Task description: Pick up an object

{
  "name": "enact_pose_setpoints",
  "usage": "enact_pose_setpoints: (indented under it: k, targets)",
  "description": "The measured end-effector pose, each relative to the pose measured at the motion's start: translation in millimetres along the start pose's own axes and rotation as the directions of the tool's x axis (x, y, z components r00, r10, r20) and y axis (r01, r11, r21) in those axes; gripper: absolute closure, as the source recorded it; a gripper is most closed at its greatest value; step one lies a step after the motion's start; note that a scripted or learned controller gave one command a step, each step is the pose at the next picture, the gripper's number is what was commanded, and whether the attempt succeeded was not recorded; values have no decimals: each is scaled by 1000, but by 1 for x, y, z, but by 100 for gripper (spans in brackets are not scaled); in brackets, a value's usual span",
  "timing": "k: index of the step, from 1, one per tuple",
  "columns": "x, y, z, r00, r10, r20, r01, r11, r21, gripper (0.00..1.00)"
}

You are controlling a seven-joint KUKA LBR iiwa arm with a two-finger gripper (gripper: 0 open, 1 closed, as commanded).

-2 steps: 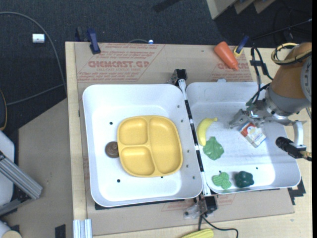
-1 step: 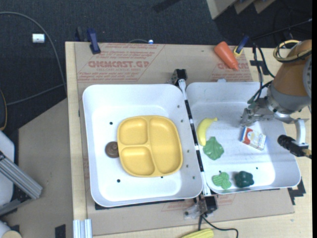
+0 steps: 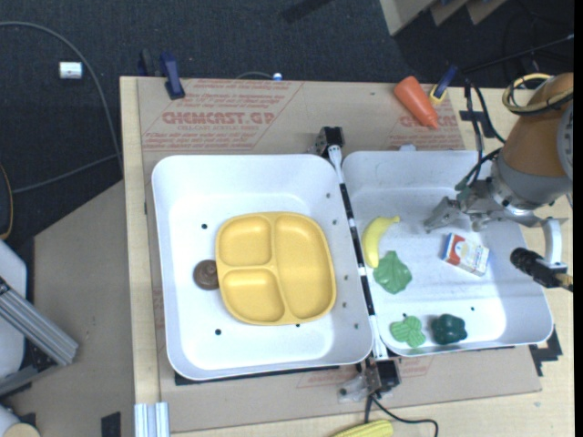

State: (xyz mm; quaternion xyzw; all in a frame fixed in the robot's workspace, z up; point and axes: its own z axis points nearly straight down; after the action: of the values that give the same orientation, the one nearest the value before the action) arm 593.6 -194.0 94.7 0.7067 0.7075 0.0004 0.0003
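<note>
The right bin (image 3: 519,312) holds a yellow banana (image 3: 378,236), a light green leafy piece (image 3: 393,272), a smaller green piece (image 3: 407,330), a dark green broccoli-like piece (image 3: 447,329) and a small white carton with red and blue print (image 3: 465,253). My gripper (image 3: 456,219) hangs over the back of this bin, just behind the carton and to the right of the banana. Its fingers are spread open with nothing between them.
The left bin (image 3: 178,244) carries a yellow divided plate (image 3: 273,268) with a brown round object (image 3: 207,274) at its left side. An orange carrot-like toy (image 3: 417,103) lies on the bench behind the right bin. A blue clamp (image 3: 170,76) sits at the back left.
</note>
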Motion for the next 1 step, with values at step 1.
enact_pose_setpoints:
  k: [1]
  targets:
    - [-8, -45, 11, 1000, 2, 0, -2, 1000, 3, 0]
